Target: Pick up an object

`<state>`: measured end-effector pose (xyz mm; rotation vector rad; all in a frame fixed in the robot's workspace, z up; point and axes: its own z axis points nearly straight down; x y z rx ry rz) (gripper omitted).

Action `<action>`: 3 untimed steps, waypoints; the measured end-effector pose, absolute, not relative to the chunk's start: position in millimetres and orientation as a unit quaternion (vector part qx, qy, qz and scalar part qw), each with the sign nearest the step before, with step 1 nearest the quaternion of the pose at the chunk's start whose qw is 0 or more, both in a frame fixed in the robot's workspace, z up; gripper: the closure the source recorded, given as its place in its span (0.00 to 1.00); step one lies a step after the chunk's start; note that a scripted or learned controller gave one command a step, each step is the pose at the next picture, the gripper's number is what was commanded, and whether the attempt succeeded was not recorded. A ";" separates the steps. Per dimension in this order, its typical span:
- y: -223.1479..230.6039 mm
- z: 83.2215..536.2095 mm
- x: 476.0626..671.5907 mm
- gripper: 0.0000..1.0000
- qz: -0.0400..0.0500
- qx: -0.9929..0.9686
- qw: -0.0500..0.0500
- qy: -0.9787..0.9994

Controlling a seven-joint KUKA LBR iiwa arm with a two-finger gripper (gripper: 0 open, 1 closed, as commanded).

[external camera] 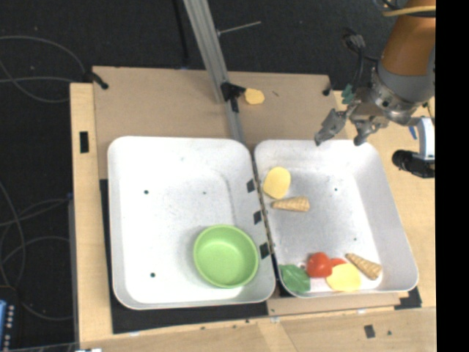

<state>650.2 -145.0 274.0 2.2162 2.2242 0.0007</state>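
the cone [292,204] nearest my reach lies flat in the right bin [381,196], just below a pale yellow round piece [277,182], its long axis running left to right with the narrow tip toward the right. a second cone [364,265] lies near the bin's front right corner, slanted, its point toward the upper left. beside it a yellow piece [344,278] touches a red piece [319,264], and a green piece [294,277] sits at the front left corner (what these toys are i cannot make out, they are small and blurred together). the left bin [146,196] bears a green bowl [226,255], upright, near its front right. a small yellow bit [254,96] lies on the bench [146,101] behind the bins, beside a slanted metal post [209,42].

my claw [341,133] hangs over the back rim of the right bin, fingers spread wide apart, nothing between them, touching nothing. my arm is cut off at the frame's right edge.
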 end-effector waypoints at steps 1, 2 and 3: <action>-145.3 274.0 650.1 0.00 0.000 0.706 0.001 0.708; -144.8 230.1 655.5 0.00 -0.002 0.706 0.000 0.709; -151.0 169.6 660.1 0.00 -0.003 0.707 0.000 0.707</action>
